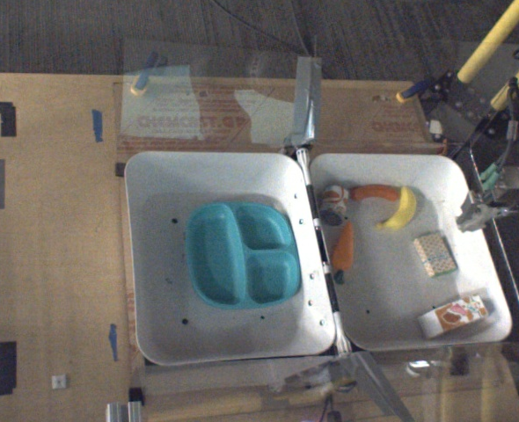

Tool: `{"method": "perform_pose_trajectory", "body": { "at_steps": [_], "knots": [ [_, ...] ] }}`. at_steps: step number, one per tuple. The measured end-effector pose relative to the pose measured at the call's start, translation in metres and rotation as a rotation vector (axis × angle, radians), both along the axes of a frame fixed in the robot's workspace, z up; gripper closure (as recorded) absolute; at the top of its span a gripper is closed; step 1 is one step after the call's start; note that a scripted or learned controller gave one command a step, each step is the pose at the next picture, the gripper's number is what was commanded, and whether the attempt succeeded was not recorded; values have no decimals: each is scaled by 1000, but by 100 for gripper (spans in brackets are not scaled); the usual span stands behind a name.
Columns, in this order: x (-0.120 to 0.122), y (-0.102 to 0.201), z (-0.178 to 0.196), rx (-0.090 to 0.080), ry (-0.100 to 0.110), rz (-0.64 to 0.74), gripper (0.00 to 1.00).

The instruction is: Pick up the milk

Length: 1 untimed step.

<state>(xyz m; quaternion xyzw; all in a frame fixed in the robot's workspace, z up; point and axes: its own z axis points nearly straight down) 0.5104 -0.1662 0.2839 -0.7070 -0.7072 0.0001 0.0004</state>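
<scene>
Teal plastic marks the far-left item of interest: a divided plate (pixel 242 254) with three compartments lies flat in the middle of the left bin (pixel 154 192), its rounded corners well clear of the bin's walls. A narrow metal divider (pixel 317 262) runs between that bin and the right bin (pixel 391 328), from about twelve o'clock down to six o'clock. Just past the divider, at the right bin's ten o'clock, a small round reddish-and-white object (pixel 332 202) sits near the corner; what it is cannot be told. Below it, toward nine o'clock, an orange carrot (pixel 343 245) lies lengthwise along the divider side. At about eleven to twelve o'clock an orange-red sausage-shaped piece (pixel 374 192) lies crosswise, its right end touching or just beside a yellow banana (pixel 402 209) that curves downward. Toward three o'clock of the bin's centre a small patterned square block (pixel 434 254) lies flat, apart from the rest. The milk (pixel 454 316), a white carton with an orange-red printed panel, lies on its side at the bin's five o'clock, near the lower right wall and well apart from the other items. At the bin's right rim, near two to three o'clock, the gripper (pixel 472 213) hangs over the edge, well away from the milk; whether its fingers are spread or closed cannot be told.
</scene>
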Motion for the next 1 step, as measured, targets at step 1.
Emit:
{"method": "perform_pose_trajectory", "body": {
  "at_steps": [1],
  "knots": [
    [-30, 55, 42, -2, -3, 139, 0]
  ]
}}
